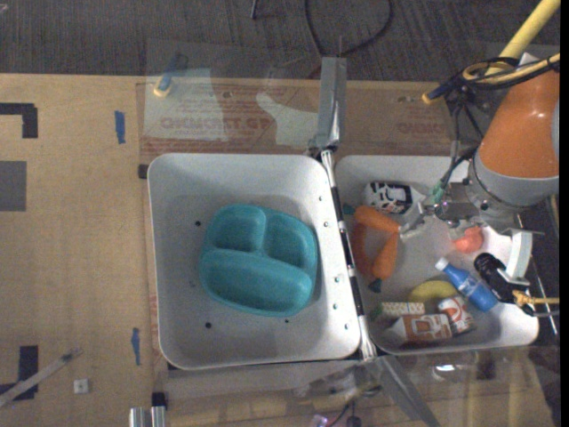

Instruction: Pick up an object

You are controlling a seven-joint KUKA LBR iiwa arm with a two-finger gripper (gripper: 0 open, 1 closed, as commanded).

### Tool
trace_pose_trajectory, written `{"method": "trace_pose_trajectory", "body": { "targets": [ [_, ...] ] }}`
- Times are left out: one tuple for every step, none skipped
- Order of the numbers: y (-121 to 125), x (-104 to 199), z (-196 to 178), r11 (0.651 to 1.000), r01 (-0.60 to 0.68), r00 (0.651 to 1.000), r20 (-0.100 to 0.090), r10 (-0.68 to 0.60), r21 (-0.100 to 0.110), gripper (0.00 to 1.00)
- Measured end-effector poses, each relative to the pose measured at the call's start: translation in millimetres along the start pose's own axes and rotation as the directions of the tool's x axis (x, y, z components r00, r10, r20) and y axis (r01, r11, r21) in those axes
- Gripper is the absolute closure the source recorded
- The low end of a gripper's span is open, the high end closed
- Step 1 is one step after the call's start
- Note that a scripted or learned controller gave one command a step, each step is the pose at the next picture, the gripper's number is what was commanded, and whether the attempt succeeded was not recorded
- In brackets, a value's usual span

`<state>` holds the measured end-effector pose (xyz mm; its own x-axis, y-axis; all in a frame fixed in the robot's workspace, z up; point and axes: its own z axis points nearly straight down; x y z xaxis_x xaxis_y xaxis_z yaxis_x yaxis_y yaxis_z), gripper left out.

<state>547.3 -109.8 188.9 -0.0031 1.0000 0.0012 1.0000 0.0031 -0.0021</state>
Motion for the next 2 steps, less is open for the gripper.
{"method": "trace_pose_trajectory", "body": {
  "targets": [
    [-25.2,-75.2,72.8,0.999,-0.040,0.999,0.001,0.040,-0.001,0.00],
    [-43.0,-89.9,100.8,0.993,-0.122,0.993,-0.002,0.122,-0.007,0.00]
  ]
}}
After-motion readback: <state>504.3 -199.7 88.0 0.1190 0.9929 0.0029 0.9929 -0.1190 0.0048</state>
